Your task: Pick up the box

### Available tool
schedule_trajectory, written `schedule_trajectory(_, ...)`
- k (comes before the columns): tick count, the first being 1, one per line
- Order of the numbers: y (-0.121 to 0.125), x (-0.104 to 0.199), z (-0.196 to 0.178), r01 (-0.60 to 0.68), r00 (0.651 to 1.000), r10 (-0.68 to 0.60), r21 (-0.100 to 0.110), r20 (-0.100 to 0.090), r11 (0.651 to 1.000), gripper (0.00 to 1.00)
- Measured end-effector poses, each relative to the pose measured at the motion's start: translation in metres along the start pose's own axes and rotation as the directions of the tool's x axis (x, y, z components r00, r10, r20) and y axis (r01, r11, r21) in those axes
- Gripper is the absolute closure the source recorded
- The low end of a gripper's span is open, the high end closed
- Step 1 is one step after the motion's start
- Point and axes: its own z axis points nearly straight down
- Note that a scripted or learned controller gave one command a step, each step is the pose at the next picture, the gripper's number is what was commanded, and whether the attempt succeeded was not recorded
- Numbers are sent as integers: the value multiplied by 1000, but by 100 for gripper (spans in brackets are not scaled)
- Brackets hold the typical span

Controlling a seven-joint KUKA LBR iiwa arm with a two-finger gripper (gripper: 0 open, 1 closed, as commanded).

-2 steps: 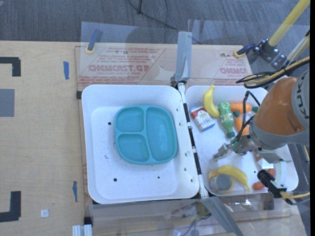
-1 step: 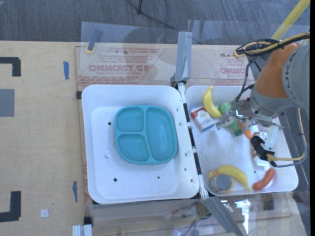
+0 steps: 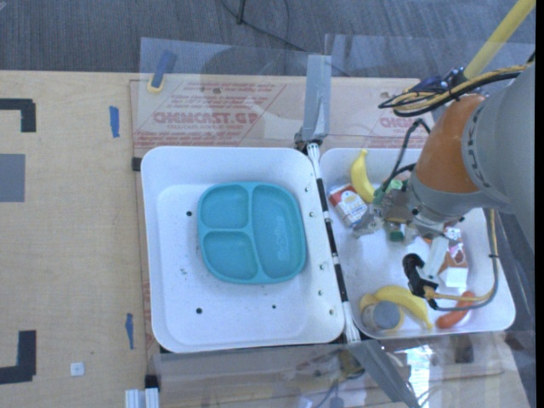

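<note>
White plastic, two shallow bins, and the right bin (image 3: 501, 304) is the busy one: the small red-and-white box (image 3: 347, 206) lies in its upper left part, just below a yellow banana (image 3: 360, 175). The grey arm with the orange band (image 3: 450, 155) slants in from the right, its gripper (image 3: 387, 213) low beside the box; whether its claw is apart or together cannot be told. A clean pick probably means straddling the box alone, clear of the banana.

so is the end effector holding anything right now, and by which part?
Cannot tell. The end effector is low in the right bin beside the small box, but the wrist hides its tips, so no hold is visible.
</note>
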Motion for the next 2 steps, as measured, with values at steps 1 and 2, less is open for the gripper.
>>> schedule_trajectory(1, 51, -2, 1, -100, 995, 100, 3, 0, 995, 0)
schedule_trajectory(2, 52, -1, -11, -95, 995, 95, 0, 3, 995, 100)
